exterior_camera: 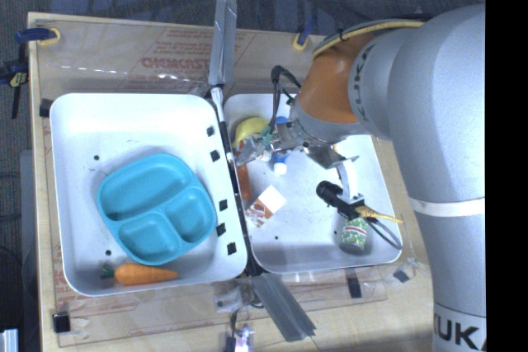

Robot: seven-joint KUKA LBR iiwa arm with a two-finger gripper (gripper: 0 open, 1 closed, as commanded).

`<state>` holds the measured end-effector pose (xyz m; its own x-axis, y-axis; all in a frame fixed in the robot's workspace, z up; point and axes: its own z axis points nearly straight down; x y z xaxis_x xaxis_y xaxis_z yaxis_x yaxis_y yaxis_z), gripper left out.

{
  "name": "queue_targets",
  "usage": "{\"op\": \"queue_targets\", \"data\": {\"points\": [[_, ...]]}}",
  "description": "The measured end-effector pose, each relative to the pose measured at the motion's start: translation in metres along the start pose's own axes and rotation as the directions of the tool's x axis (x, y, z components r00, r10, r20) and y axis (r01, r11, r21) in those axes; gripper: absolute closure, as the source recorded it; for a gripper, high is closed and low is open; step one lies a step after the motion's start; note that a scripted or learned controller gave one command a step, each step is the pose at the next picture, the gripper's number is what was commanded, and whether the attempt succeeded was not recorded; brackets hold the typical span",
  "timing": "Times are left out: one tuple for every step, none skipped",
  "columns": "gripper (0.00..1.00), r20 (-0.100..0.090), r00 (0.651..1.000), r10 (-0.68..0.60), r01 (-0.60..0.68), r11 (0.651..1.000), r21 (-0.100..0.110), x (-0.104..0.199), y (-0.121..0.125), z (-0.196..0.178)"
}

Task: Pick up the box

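In the camera view, the grey arm (pixel 429 119) lies nearest the lens. It fills the right side and bends left over the right bin (pixel 330 266). Its orange band (pixel 330 91) sits above the bin's far half. The gripper (pixel 266 147) points toward the bin's far left corner, low over the floor, close to the wall that parts the two bins. It is too cluttered and blurred there to tell whether the pincer is wide or narrow, and nothing can be seen held in it.

The box (pixel 266 204) is small and white with orange-red print. It lies on the floor of the right bin, near the left wall and about midway along it. It is on the camera side of the gripper and clearly apart from it, with bare white floor between them.

A yellow fruit (pixel 252 129) rests just beside the gripper in the far left corner. A small blue and white item (pixel 280 167) lies between the gripper and the box. A slim orange thing (pixel 243 181) lies along the left wall, next to the box. A green and white can (pixel 355 235) stands near the right bin's near right corner, well apart from the box.

The left bin (pixel 74 128) holds a blue divided plate (pixel 157 206) in its middle. A carrot (pixel 144 274) lies by the near wall.
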<state>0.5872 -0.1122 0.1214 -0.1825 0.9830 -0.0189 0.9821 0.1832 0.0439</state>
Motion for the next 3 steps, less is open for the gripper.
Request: {"op": "queue_targets", "data": {"points": [[0.00,-0.019,1.000,-0.025,0.026,0.999,0.043,-0.048,-0.025,0.029],[0.00,-0.022,0.999,-0.038,0.039,0.998,0.047,-0.017,-0.080,0.027],[1.00,-0.022,0.999,-0.042,0.043,0.998,0.047,-0.018,-0.080,0.018]]}}
